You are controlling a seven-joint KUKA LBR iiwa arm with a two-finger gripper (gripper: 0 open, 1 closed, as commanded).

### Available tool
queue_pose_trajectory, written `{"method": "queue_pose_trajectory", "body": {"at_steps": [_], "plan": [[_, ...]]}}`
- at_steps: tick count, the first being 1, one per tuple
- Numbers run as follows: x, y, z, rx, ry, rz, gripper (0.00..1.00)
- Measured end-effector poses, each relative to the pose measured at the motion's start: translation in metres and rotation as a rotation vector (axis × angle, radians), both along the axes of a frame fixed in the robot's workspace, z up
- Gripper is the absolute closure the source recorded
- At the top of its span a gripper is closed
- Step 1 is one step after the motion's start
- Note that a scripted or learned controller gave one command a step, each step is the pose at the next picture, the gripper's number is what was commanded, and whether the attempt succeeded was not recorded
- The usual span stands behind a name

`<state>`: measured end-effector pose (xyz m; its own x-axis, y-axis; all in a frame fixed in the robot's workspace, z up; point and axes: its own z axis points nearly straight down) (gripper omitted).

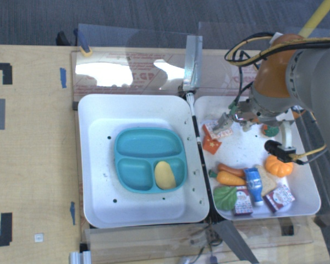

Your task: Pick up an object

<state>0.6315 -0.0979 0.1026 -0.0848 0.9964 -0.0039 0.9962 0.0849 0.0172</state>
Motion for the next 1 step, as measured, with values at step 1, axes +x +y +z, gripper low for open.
{"method": "queue_pose_trajectory", "body": {"at_steps": [1], "plan": [[0.0001, 0.0000, 0.0000, 0.000, 0.000, 0.000, 0.00]]}}
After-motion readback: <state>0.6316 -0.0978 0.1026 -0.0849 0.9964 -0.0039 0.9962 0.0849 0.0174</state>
